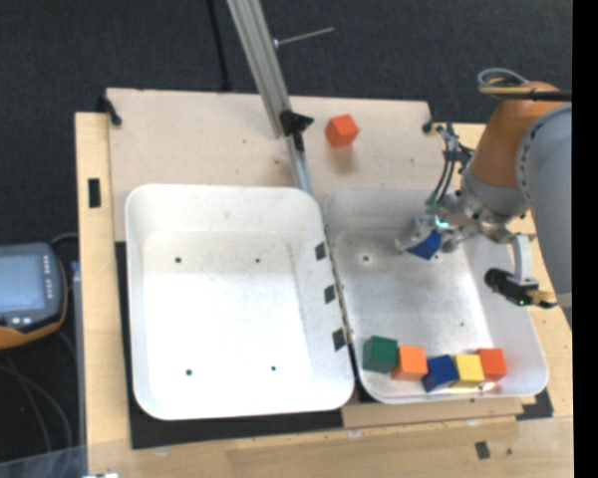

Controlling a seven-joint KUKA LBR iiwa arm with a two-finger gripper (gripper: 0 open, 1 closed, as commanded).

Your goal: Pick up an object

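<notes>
While the grey arm (pixel 523 167) with its orange band reaches in from the right, its gripper (pixel 426 237) hangs over the far part of the right bin (pixel 379 287), and a blue block (pixel 424 247) sits between the fingers, so the gripper is clenched on it. Whether that block is clear of the bin floor or touching it cannot be told. Along the near wall of the same bin lies a row of blocks, each touching the next: a green block (pixel 380 354) at the left, then an orange block (pixel 412 360), a second blue block (pixel 441 371), a yellow block (pixel 468 367) and a red-orange block (pixel 491 362) at the right. The left bin (pixel 229 297) lies just beside the right one. On the bench (pixel 199 137) beyond the bins rests a lone orange cube (pixel 342 130), near a slanted metal rail (pixel 264 58)
</notes>
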